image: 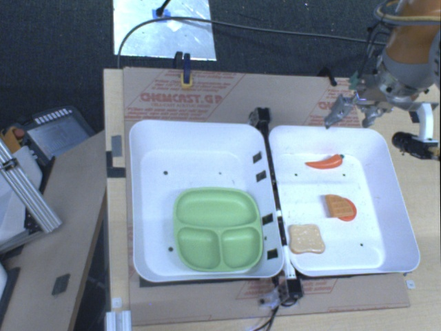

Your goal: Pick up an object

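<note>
Grey two-finger gripper (355,112) hovering at 2 o'clock of frame, over far rim of right white shallow plastic bin (393,185); fingers looking spread, pinching nothing. Small orange-red toy chili pepper (324,161) lying just below, at bin's 12 o'clock; likely light, stiff, slick plastic, so gripping across thick middle seems best. Orange-and-tan toy slice (340,207) sitting mid-bin. Pale toast-shaped toy (306,239) resting at 7 o'clock. Green three-compartment plastic plate (218,228) occupying left white bin (148,185).

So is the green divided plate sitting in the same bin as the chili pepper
No, the green plate lies in the left bin; the chili pepper lies in the right bin.
</note>
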You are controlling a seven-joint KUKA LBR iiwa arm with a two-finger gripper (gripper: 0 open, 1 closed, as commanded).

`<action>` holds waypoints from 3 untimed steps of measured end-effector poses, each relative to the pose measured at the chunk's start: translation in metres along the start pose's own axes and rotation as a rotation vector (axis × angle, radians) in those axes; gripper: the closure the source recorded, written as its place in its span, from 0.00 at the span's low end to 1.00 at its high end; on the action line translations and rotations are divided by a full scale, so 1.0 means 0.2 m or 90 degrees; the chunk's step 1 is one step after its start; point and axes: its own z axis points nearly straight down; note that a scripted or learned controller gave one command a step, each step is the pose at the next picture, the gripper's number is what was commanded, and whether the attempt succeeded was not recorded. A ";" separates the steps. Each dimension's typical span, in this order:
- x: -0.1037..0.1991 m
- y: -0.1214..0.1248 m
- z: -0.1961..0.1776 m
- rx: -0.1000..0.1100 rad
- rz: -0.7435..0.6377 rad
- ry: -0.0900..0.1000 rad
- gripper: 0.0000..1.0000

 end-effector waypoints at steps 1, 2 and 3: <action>0.00 0.01 -0.04 -0.007 -0.001 -0.001 0.00; -0.05 0.00 0.21 -0.005 0.000 -0.001 0.00; -0.04 -0.02 0.52 -0.004 0.000 0.000 0.00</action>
